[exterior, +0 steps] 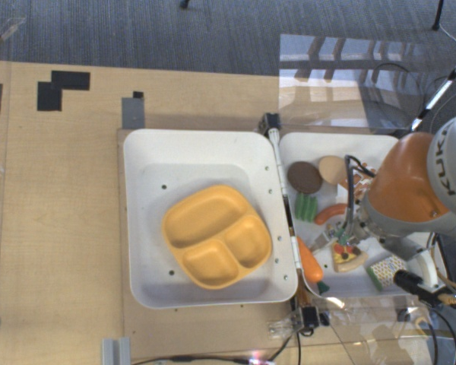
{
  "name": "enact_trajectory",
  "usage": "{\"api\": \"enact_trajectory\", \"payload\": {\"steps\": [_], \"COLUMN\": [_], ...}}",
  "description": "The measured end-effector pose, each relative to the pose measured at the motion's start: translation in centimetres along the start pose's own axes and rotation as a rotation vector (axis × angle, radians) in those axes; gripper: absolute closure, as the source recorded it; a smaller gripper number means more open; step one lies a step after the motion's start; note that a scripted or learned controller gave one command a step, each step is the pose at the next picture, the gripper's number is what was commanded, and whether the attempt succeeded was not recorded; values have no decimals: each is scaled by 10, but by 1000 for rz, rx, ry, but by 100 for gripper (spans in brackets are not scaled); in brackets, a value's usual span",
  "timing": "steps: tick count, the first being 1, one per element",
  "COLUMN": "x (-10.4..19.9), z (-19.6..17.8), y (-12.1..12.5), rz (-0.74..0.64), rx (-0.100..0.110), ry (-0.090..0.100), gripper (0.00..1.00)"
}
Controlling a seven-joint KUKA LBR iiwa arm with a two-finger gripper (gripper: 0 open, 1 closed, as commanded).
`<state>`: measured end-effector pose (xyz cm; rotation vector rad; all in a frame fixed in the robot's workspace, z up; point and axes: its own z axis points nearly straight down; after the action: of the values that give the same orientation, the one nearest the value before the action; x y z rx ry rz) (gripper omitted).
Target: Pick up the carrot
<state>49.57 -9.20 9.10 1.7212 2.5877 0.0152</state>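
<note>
You could not tell from this view how the gripper [348, 238] stood; it hung low in the right bin [330, 144], over a pizza slice [349, 258]. The carrot [310, 263] lay just left of it, by the bin's left wall. The left bin [148, 204] held a yellow plate [216, 236].
</note>
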Motion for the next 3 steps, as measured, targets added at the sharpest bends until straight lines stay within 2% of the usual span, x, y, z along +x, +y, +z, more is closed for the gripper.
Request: {"api": "enact_trajectory", "payload": {"steps": [1, 2, 3], "x": [3, 10, 9], "z": [2, 2, -10], "y": [1, -1, 3], "rz": [390, 565, 556], "rx": [22, 22, 12], "ry": [16, 14, 13], "gripper": [0, 0, 100]}}
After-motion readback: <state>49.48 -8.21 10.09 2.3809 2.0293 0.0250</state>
